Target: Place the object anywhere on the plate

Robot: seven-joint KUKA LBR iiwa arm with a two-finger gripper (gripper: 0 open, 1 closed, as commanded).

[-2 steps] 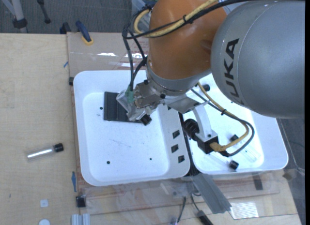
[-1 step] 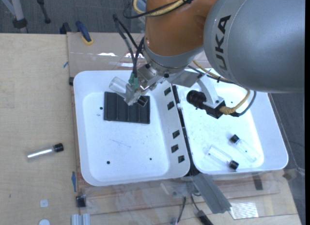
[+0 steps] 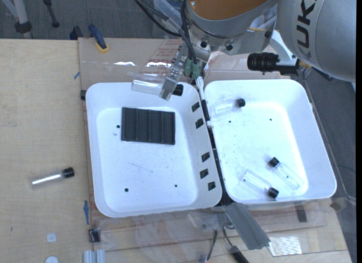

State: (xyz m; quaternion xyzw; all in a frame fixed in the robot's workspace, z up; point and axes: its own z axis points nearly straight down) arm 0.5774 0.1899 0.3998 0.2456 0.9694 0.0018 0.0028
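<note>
Vial (image 3: 148, 85), clear, black-capped: held in the fingers (image 3: 168, 88) above the left bin's (image 3: 93, 143) far edge.
Fingers closed on the vial's cap end, its body sticking out level to the left. Plate (image 3: 148, 125), dark, ribbed, lies flat in the same bin, near and just toward the camera. Advice: carry the vial over the plate's middle, lower until it nearly touches, release along the ribs so it cannot roll. Three more vials (image 3: 259, 182) sit in the right bin (image 3: 317, 143); one lies on the surface (image 3: 34, 115).

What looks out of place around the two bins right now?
One clear vial with a black cap lies on the bare bench, left of the left bin, while three others lie in the right bin.
</note>
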